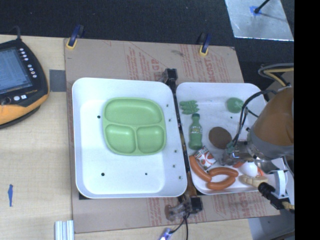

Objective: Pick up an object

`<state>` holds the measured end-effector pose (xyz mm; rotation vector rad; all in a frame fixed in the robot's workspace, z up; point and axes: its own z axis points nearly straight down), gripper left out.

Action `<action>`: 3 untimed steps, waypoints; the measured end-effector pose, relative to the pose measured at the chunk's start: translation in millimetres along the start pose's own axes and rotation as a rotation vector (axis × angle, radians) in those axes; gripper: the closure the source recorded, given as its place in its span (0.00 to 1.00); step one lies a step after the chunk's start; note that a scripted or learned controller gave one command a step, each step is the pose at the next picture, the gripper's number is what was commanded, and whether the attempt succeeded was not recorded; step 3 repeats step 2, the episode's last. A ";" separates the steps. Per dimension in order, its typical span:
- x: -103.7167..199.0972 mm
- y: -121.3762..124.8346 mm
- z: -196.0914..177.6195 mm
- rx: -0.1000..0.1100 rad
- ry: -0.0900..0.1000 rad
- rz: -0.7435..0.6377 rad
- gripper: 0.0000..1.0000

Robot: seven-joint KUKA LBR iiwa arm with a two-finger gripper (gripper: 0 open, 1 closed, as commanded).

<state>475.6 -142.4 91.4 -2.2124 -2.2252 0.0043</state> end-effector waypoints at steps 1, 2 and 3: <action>-43.1 0.6 -120.3 -0.005 -0.002 0.003 1.00; -20.1 53.0 -42.5 0.001 0.000 0.000 1.00; -20.1 53.0 -42.5 0.001 0.000 0.000 1.00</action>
